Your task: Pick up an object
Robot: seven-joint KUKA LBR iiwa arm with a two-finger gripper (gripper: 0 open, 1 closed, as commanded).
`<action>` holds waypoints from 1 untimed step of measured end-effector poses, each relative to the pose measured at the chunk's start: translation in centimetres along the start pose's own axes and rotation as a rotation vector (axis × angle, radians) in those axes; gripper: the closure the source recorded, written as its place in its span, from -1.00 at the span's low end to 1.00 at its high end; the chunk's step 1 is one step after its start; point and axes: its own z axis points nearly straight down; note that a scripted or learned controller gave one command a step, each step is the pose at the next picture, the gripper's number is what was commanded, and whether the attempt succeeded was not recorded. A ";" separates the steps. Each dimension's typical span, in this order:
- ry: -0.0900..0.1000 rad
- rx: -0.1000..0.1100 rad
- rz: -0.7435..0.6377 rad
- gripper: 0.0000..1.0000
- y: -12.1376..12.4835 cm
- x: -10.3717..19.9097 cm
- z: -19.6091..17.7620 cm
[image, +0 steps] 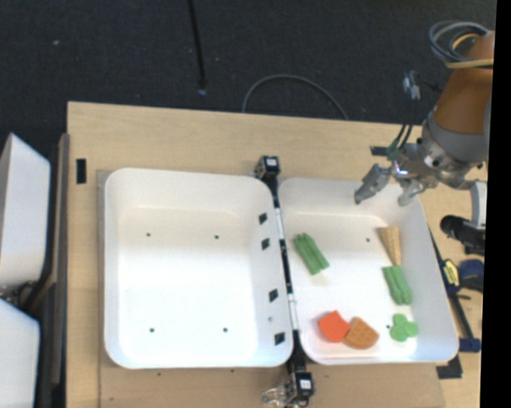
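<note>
Camera view: the gripper [386, 189] hangs over the far edge of the right bin [340, 203], at the end of the grey arm with its orange band [465, 96]. Its two fingers are spread apart with nothing between them. All objects lie in the right bin, well apart from the gripper. A green ridged block [310, 253] lies tilted near the bin's left wall. A tan wedge [391, 242] rests near the right wall, nearest the gripper, and a second green ridged block [397, 284] lies just beyond it toward the near side. A small green knobby piece [402, 327] sits in the near right corner. An orange-red block [334, 327] and an orange waffle-textured piece [361, 335] sit touching each other along the near wall. The left bin [185, 268] adjoins the right bin, with black clips [273, 276] along the shared edge. Both bins rest on the wooden bench [174, 136].
</note>
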 end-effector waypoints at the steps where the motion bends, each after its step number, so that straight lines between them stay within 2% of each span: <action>1: 0.000 0.011 0.001 -1.00 -2.7 0.3 13.4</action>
